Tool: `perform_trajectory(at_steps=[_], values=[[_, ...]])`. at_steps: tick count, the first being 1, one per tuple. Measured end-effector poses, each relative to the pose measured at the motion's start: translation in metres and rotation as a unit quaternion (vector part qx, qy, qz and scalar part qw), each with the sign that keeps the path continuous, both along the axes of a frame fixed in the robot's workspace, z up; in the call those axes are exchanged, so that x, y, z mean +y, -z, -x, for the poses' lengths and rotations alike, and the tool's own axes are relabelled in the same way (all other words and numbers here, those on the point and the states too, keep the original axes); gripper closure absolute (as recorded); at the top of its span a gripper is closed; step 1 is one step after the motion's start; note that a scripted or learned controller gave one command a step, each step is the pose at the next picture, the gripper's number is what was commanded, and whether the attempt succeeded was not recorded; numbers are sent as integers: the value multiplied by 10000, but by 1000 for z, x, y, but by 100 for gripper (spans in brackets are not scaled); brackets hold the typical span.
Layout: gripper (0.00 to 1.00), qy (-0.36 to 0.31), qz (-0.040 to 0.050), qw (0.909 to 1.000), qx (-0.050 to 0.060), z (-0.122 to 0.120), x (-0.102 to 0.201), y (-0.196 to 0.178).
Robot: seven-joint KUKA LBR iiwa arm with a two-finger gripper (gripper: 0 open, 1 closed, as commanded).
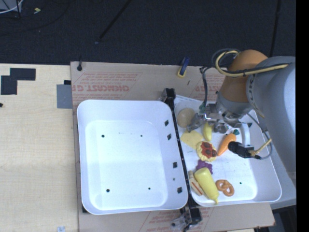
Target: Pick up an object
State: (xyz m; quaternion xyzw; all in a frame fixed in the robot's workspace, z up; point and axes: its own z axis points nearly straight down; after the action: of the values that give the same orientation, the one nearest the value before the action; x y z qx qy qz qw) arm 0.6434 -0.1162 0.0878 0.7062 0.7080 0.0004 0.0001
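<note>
Because the arm reaches in from three o'clock and bends down over the right bin [270, 190], its grey bulk and orange band hide much of that bin's upper half, and the gripper [208, 121] sits low among the toy food at about the bin's eleven o'clock. Whether the claw is wide, narrow or closed on something I cannot tell; its metal parts blur into the clutter beneath.

The pickable things all lie in this bin, crowded toward its nine o'clock wall (likely where they slid together). A beige round object [185, 117] rests at ten o'clock, just beside the gripper. A small yellow piece [207, 132] stands directly under the wrist, touching or nearly so, and looks like the likeliest target. An orange carrot [225, 144] lies tilted just past it toward four o'clock. Below come a pale yellow lump [191, 139], a red-and-yellow piece [207, 150], a yellow-green corn-like item [206, 183] and a pretzel [225, 187] near six o'clock.

The left bin [91, 158] lies at nine o'clock, across the divider. My judgement: the grasp is being attempted, not yet proven.
</note>
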Motion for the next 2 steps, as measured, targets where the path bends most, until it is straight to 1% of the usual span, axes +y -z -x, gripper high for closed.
perform_trajectory(at_steps=[1,2], values=[[100,9,-6,10000,28,2,-1,-10],[100,30,-6,10000,25,26,0,-41]])
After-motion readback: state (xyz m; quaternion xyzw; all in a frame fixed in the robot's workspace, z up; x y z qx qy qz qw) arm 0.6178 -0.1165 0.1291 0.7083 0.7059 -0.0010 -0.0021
